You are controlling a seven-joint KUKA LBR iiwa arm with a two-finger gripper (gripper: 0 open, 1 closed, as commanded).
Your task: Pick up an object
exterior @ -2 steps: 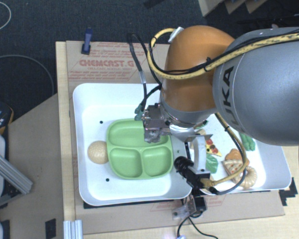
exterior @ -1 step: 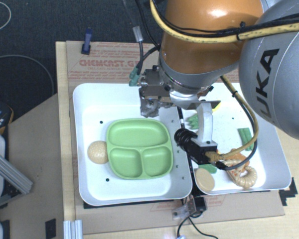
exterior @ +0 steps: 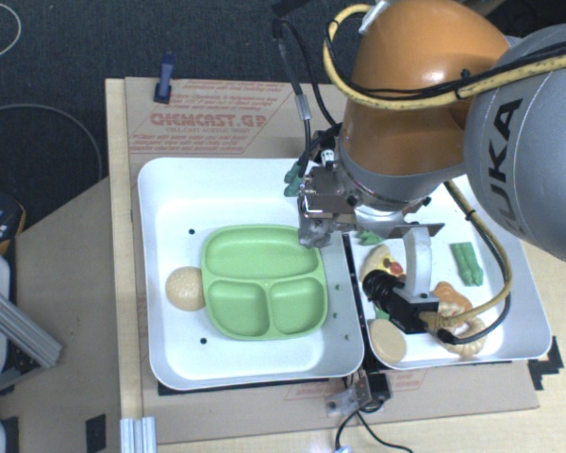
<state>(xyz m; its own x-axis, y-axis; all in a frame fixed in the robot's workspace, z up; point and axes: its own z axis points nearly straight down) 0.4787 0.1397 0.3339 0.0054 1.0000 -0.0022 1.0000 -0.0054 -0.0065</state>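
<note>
Plastic, board and metal

Glossy pale-green three-compartment plastic tray (exterior: 262, 286) in a smooth white plastic bin (exterior: 160, 253) — matt brown printed board (exterior: 217, 116) beneath; shiny orange arm band (exterior: 415, 74).

I am looking at my arm (exterior: 509, 140), which is showing a broad grey casing with large black KUKA letters running down it, and a glossy orange dome (exterior: 424, 74) sitting above the wrist. Yellow and black cables (exterior: 396, 91) are looping over that dome, and another yellow and black cable is trailing down below the wrist on the right. Under the orange part a grey ring is leading into a silver metal block of brackets and fittings (exterior: 325, 196), with thin black wires running up from it on the far side.
</note>
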